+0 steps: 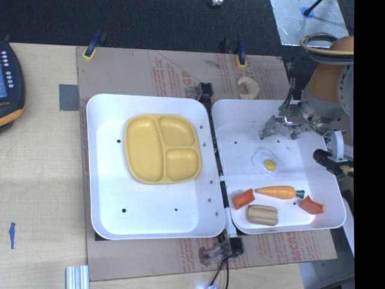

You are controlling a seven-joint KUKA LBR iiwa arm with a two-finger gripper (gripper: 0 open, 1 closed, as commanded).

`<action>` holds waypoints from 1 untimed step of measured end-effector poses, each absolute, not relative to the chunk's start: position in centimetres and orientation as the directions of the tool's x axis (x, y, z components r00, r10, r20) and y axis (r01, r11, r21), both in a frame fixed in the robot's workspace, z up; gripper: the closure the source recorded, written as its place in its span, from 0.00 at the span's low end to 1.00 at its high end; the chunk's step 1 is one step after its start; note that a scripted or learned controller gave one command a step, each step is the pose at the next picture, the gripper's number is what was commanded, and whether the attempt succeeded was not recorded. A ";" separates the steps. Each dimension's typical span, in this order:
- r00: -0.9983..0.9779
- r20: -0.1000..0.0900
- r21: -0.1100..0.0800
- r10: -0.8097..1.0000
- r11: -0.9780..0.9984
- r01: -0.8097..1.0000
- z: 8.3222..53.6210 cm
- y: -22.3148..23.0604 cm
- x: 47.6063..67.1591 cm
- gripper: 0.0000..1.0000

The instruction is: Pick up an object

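Nothing lifted yet: pincer (281, 127) hung spread and empty over the far part of the right bin (240, 116), while fried egg (266, 162), carrot (277, 192) and bread roll (262, 215) lay nearer, grasp still to do.

Wooden bench top (42, 179) with a brown cardboard sheet (150, 71) on it, held at its top edge by two clamps (92, 46) (240, 54). Handheld controller (9, 83) at the left edge (cropped). Grey tape square (68, 97) just right of it. Pale ring-shaped lump (248, 88) on the cardboard, upper right. Small shiny item (216, 0) on the dark floor at top centre. Grey sheet (307, 11) in the upper right corner.
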State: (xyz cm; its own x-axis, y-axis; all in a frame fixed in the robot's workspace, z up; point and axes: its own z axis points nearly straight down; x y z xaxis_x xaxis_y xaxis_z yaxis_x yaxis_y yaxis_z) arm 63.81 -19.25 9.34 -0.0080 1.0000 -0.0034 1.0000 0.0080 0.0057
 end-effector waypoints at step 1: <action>-0.003 0.002 -0.008 1.000 0.003 1.000 9.1 -15.7 58.3 0.00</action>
